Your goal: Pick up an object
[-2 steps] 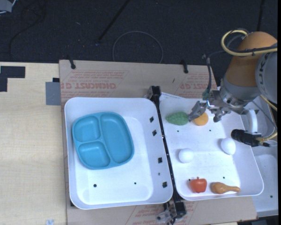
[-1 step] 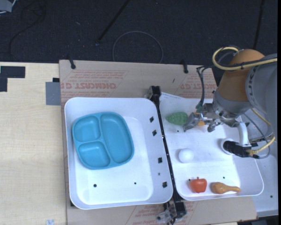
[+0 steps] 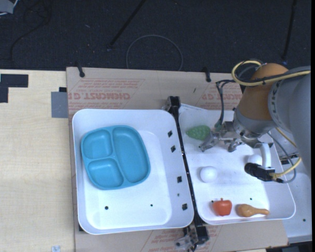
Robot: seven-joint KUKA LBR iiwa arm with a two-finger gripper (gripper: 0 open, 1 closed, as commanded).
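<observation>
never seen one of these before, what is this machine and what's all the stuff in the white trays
This is one picture, taken by a fixed camera above a bench and looking down at a slant. The grey machine with the orange band is a robot arm reaching in from the right. Its gripper hangs over the right bin, close to a green leafy toy. That bin also holds a white ball, a red toy tomato and a tan toy drumstick. The left bin holds a blue divided plate. Nothing can be seen between the gripper's fingers, so nothing is picked up yet.
</observation>
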